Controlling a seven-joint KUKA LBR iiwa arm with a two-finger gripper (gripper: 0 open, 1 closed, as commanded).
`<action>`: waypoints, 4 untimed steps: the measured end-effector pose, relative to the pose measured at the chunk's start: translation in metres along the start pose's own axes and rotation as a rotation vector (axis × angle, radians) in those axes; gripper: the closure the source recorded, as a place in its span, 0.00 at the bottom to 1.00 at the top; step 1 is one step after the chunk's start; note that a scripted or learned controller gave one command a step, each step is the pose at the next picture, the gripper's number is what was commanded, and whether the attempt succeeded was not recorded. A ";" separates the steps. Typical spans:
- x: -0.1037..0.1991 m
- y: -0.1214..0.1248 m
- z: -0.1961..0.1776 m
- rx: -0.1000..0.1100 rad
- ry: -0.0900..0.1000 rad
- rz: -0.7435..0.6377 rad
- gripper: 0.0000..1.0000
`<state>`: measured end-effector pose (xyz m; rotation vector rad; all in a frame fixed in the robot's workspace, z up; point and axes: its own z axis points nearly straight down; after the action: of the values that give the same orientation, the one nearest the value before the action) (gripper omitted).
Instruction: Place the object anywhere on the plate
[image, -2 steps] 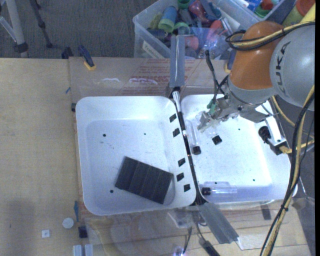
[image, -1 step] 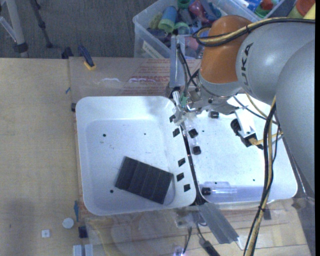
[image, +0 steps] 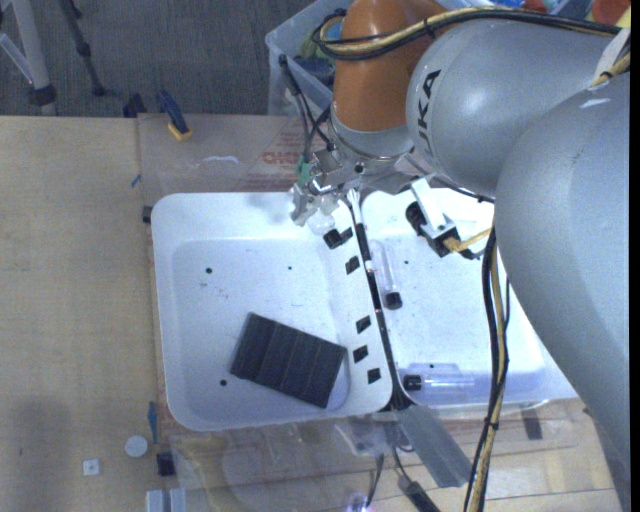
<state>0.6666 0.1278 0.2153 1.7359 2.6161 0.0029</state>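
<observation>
KUKA arm poised over twin bins, plate waiting in the left one

The arm's two-finger tool (image: 312, 203) hovers at the far rim of the left shallow white plastic bin (image: 190, 290), near the divider; whether it is parted or closed cannot be told, and nothing is visibly held. The dark, flat rectangular plate (image: 288, 359) lies in that bin's near half, toward the camera from the tool, its long axis slanting. A clear cylindrical tube with a dark tip (image: 385, 275), possibly the object, rests in the right bin (image: 440, 330), beside the divider.
</observation>
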 end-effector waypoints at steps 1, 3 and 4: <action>0.074 0.031 -0.028 0.000 0.000 -0.025 1.00; 0.082 0.035 -0.023 0.001 -0.001 -0.030 1.00; 0.082 0.033 0.001 0.006 0.001 -0.070 1.00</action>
<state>0.6655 0.2163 0.2140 1.6452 2.6789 -0.0043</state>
